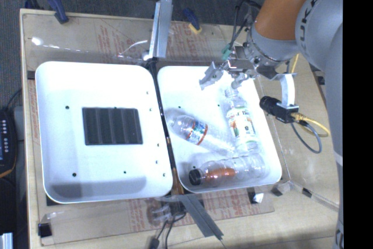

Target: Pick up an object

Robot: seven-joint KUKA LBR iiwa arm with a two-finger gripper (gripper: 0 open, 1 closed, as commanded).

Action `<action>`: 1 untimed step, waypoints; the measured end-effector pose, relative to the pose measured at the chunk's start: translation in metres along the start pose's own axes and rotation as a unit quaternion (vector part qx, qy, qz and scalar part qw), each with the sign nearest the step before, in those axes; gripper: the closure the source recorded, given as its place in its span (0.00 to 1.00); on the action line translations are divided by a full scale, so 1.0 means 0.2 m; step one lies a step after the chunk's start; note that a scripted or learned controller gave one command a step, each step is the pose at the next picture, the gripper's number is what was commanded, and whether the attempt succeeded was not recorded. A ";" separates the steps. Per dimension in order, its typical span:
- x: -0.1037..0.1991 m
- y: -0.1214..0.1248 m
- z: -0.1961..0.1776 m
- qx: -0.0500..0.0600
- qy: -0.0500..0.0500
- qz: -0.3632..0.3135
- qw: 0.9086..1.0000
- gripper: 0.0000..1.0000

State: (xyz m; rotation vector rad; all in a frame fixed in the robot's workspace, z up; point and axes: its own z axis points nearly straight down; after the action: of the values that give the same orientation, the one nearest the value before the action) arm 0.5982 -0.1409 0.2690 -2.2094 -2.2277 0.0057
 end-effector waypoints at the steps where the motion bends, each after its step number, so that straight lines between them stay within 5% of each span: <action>1: 0.12 -0.07 0.66 0.000 0.000 -0.037 0.999 0.00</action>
State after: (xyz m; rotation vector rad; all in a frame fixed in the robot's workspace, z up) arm 0.5834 -0.1173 0.1360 -2.1250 -2.3082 0.0066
